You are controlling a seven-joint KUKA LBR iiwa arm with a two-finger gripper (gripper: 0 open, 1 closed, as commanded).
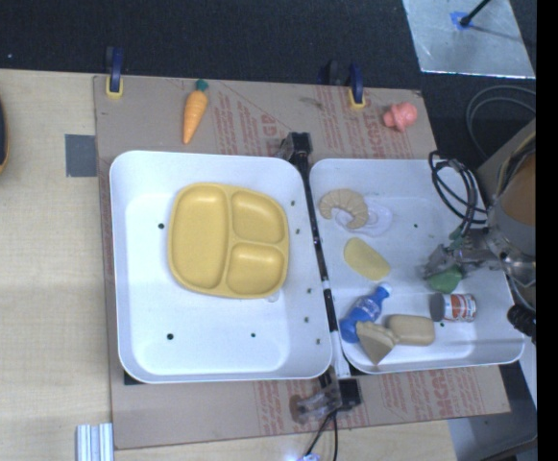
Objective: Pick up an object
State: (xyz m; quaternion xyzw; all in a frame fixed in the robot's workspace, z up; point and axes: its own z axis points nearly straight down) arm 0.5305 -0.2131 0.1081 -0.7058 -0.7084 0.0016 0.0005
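Here, two shallow white bins are seen side by side on a bench covered with brown cardboard (259, 113). The left bin (144, 344) is occupied by a yellow divided plate (229, 238), which is laid flat near its middle, three compartments facing up.

The right bin (408, 185) is shared by several small things. A tan croissant (345, 206) is found near the far left corner, and a pale yellow oval piece (365, 257) is placed just below it. Along the near edge, a blue bottle (365, 310) is laid on its side, touching a tan wedge (375, 342), and a beige bread-like piece (412, 328) is set just beside that wedge. A small can with a red label (453, 306) is laid on its side toward the right wall.

The gripper (454, 257) is lowered at the right side of this bin, directly over a green object (444, 280), which is partly covered by the metal parts. Whether the green object is grasped cannot be told, as the gripper's end is too small and cluttered to be read.

Outside the bins, a toy carrot (194, 111) is seen on the cardboard beyond the left bin, and a pink toy (400, 115) is seen beyond the right one.
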